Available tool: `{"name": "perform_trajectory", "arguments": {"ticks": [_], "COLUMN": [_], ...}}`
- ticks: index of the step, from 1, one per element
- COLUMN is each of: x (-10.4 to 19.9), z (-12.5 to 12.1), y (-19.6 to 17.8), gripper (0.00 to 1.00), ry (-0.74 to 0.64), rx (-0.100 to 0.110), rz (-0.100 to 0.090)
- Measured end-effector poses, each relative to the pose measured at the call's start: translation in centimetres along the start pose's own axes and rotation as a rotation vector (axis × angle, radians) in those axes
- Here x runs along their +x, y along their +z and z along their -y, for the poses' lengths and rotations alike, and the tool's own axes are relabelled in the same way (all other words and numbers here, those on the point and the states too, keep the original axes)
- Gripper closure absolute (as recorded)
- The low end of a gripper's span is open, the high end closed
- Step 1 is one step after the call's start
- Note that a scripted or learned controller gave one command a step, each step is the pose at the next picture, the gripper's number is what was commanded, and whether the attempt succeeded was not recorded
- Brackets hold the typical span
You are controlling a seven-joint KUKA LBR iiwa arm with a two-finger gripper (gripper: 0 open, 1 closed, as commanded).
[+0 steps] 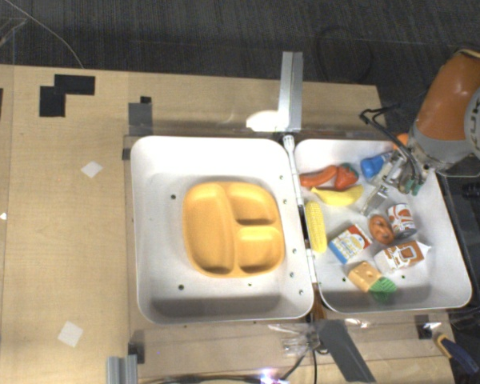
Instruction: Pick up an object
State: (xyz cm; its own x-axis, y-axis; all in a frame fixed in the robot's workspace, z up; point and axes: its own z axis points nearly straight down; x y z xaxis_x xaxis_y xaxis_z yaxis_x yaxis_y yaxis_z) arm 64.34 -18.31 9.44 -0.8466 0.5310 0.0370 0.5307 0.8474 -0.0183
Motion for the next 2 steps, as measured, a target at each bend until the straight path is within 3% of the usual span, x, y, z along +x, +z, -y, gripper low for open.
{"name": "perform_trajectory", "arguments": {"ticks": [1,2], "x": [1.5,6.3], "z": [0.8,-0.4], "y": [0.7,-1.1], "gripper": [0.0,0.0], "ry": [-0.008,0.078], "rx": [-0.019,-0.024], "rz": [0.045,0.043]}}
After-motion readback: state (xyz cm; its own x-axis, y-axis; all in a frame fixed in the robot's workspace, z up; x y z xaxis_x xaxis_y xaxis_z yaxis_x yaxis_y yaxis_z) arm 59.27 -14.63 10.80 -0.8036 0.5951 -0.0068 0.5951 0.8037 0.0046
